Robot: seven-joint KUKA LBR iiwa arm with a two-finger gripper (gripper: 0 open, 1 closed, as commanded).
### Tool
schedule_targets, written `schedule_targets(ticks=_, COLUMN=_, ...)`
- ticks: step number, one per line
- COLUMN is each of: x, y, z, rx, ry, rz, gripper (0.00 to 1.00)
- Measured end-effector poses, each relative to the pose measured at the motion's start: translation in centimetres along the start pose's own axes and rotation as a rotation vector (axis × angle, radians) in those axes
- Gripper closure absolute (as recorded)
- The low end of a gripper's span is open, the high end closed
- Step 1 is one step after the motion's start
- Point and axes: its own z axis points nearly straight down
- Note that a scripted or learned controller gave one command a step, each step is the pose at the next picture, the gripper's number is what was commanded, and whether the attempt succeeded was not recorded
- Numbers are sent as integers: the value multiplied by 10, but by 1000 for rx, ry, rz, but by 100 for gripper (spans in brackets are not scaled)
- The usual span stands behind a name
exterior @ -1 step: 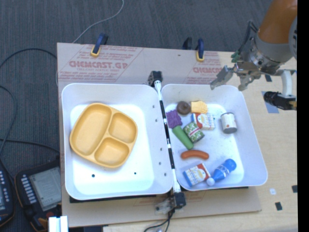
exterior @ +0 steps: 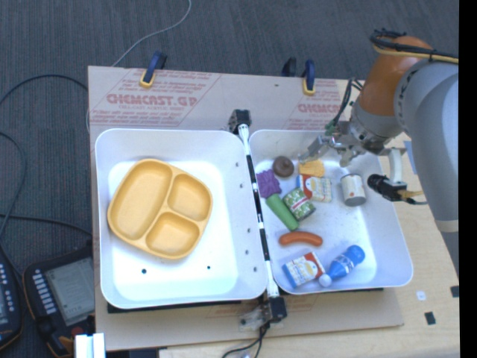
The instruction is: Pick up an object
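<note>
Toward the upper right of the frame I have the gripper (exterior: 333,145) hanging over the back edge of the right bin (exterior: 387,233), and I cannot tell how it is set or whether it has anything. All the candidates sit crowded in that bin: a brown ball (exterior: 282,166), a grey can (exterior: 353,188), a green cucumber (exterior: 282,210), a sausage (exterior: 301,239) and a blue bottle (exterior: 343,263). The yellow divided plate (exterior: 159,208) lies alone in the left bin (exterior: 112,274), so my guess is that side is kept for drop-offs.

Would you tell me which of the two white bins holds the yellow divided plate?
The left bin holds the yellow divided plate. The right bin, where the gripper reaches in, holds small toy foods and a blue bottle instead.
</note>
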Motion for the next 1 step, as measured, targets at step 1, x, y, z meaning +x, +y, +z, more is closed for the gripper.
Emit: schedule_targets(ticks=1, x=36, y=-54, z=13, rx=7, ry=0, rz=1, gripper=0)
